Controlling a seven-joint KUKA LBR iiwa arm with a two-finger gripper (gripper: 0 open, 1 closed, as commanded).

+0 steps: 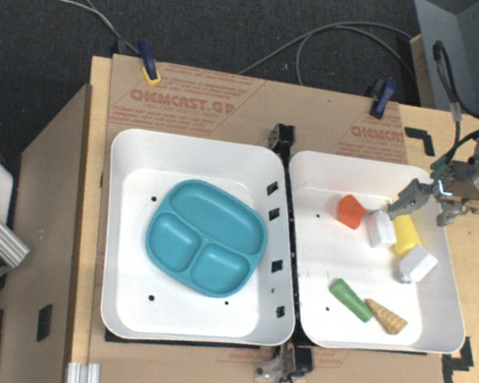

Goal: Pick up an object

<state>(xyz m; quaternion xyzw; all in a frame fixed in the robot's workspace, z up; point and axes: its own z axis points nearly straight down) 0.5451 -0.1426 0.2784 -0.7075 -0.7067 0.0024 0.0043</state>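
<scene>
Two white bins are set side by side. A blue divided plate (206, 238) is held in the left bin (113, 301). An orange block (350, 212), white blocks, a yellow block (405, 233), a green stick (350, 299) and a cone are scattered in the right bin (430, 335). The gripper (429, 203) is seen above its far right corner, fingers spread apart, nothing held.

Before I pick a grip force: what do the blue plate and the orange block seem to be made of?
Blue plate: probably hard moulded plastic, smooth with a dull sheen, three pressed compartments. Orange block: matte, crisp edges, uniform colour; painted wood or plastic, I cannot tell which.
</scene>
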